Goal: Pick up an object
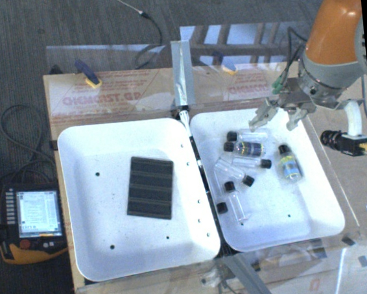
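Right bin [322, 223]: we are looking at a scatter of small clear bottles with black caps. One bottle [249, 148] is lying on its side near the bin's far edge, a second one with a yellowish label [290, 168] is lying well clear to its right, and a third clear one [236, 206] is resting nearer the front. Loose black caps [248, 180] are sitting between them.

The gripper [279, 115] is hovering above the bin's far right part, fingers spread wide, nothing between them. It is hanging just behind and between the first two bottles.

We are judging this as the approach, the grasp not yet made. To do it well we are favouring the labelled bottle: it is lying alone, so the fingers can straddle its narrow width without knocking caps. The clear bottles are crowding each other and look slippery.

The left bin [77, 187] is holding one dark ridged slab [150, 187], flat and harder to pinch. Both bins are sitting on the desk [119, 97].
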Available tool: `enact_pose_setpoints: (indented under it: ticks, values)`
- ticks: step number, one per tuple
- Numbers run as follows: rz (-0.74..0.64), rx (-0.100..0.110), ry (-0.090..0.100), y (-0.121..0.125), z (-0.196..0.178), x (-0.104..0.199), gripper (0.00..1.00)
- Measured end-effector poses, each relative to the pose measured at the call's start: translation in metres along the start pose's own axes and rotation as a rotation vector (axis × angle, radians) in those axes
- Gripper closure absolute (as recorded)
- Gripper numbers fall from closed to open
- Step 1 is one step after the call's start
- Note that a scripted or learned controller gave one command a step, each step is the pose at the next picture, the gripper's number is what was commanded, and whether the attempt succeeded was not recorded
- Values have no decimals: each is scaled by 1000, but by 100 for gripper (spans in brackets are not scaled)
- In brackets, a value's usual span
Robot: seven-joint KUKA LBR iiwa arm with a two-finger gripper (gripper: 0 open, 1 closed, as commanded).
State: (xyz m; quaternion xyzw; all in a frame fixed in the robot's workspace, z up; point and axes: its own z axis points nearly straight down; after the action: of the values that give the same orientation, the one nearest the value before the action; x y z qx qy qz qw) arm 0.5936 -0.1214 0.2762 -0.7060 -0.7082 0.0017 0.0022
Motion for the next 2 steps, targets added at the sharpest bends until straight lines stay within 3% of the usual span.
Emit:
enact_pose_setpoints:
  ticks: [1, 2]
  values:
    - [-15, 0, 0, -45, 113, -67, 0]
    - [-46, -3, -2, -26, 174, -82, 0]
